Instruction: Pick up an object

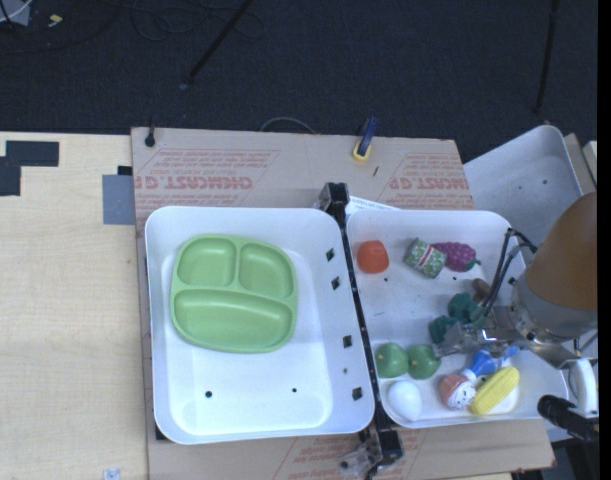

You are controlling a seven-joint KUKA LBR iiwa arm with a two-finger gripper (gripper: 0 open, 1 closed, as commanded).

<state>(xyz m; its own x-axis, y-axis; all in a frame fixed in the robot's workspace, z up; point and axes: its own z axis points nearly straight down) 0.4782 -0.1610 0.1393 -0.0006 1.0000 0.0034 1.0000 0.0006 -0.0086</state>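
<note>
The right bin (385, 253) holds several small objects. An orange-red round piece (372, 257) lies near its back left, with a green-and-white can (423, 257) and purple grapes (455, 256) beside it. A dark teal object (455, 315) sits mid-bin. Two green pieces (405, 360) lie at the front, next to a white egg (404, 399), an orange-and-white piece (454, 390), a blue piece (482, 360) and a yellow piece (495, 390). My gripper (463, 336) is low in this bin, right at the teal object, and the arm hides part of it.
The left bin (185, 398) carries a light green divided plate (233, 293) in its back half. A black divider (350, 308) runs between the bins. The grey arm with its orange band (575, 258) covers the right bin's right edge.
</note>
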